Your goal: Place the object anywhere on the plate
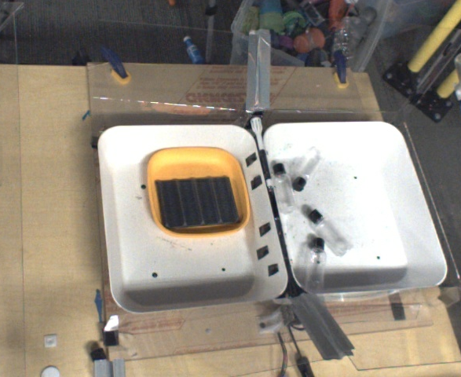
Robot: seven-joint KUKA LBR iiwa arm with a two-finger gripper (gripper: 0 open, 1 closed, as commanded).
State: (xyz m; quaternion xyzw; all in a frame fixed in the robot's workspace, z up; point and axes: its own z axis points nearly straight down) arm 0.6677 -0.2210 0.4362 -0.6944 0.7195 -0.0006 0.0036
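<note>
Ridged dark block [196, 203] is noted lying flat within the orange plate [191, 157], left bin [124, 250], at 9 o'clock from clear vials [328, 240]; end effector state cannot be told; the block could be dragged over the rim if regrasped.

You have two white bins [128, 281] side by side, one orange plate [197, 161], one dark ridged block [196, 202] on it, three clear black-capped bottles [302, 167] in the right bin.
</note>
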